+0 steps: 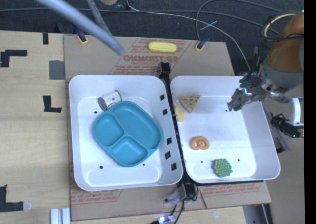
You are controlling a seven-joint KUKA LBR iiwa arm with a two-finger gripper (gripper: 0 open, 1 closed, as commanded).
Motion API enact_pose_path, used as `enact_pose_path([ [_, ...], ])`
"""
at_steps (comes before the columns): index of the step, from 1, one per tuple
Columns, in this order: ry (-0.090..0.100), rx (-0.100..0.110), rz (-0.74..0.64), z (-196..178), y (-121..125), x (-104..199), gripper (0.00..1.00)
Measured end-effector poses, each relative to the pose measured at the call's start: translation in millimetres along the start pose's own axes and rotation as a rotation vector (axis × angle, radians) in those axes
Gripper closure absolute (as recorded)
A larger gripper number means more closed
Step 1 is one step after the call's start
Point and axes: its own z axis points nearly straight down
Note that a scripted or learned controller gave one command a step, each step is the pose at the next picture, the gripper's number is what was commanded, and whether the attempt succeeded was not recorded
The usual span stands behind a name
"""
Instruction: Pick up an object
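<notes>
My gripper [236, 101] hangs over the right bin [256, 134] near its far right corner, dark fingers pointing down and left, nothing visible between them. In that bin lie a tan wedge-shaped piece [189, 102] at the far left, a small yellow bit [179, 115] beside the divider, an orange pretzel-like toy [200, 143] in the middle and a green bumpy ball [222, 167] near the front. The left bin [79, 134] holds a blue divided plate [128, 132] and a small white cup [109, 99] on its side.
A yellow banana-like toy [162, 47] lies on the cardboard behind the bins. A grey pole [69, 8] crosses the upper left. Cables run along the dark floor behind the bench. The arm's orange band [286, 50] sits at the right edge.
</notes>
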Motion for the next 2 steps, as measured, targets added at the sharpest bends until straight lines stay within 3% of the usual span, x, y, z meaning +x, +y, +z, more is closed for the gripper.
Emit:
enact_pose_path([
  [2, 0.001, 0.002, -0.002, 1.5, -36.8, 113.3, 1.0],
])
